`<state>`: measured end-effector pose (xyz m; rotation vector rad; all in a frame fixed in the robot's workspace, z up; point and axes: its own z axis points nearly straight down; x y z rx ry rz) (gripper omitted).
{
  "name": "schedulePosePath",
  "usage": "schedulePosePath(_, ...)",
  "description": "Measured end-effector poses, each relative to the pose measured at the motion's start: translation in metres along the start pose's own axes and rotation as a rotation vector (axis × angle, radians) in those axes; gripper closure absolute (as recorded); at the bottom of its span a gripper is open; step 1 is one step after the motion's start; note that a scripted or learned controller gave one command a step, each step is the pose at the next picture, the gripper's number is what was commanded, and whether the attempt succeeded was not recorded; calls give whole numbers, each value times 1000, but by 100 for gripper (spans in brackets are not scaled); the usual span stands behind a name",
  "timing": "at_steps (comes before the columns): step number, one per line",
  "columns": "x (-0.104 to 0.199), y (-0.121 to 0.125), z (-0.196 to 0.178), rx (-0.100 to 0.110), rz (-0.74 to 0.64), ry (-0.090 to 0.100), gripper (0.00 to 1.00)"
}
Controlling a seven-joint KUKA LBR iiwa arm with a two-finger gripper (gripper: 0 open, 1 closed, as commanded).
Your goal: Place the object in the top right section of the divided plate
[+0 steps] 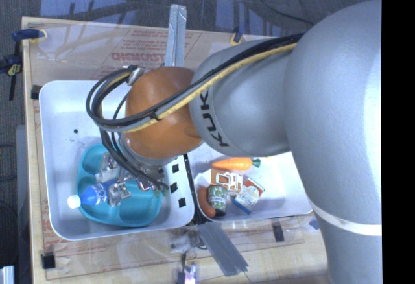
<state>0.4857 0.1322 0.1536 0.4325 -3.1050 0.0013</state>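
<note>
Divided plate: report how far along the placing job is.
Done: the hand is down over the blue divided plate in the left bin. In hand: I cannot tell what it grips; a small bottle lies at the plate's left. Left: confirming placement in the top right section and withdrawing.

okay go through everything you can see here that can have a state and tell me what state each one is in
gripper: low over the blue divided plate, finger state unclear
blue divided plate: flat in the left bin
small bottle: lying on its side on the plate's left
toy carrot: lying flat in the right bin
carton: tilted
</note>
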Motion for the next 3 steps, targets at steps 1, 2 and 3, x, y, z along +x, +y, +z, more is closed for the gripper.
schedulePosePath(1, 3, -47, -36, 1, -157, -6, 100)
schedulePosePath(2, 14, -64, -42, 0, -315, -3, 100)
schedulePosePath(3, -9, -31, -53, 0, -433, -6, 100)
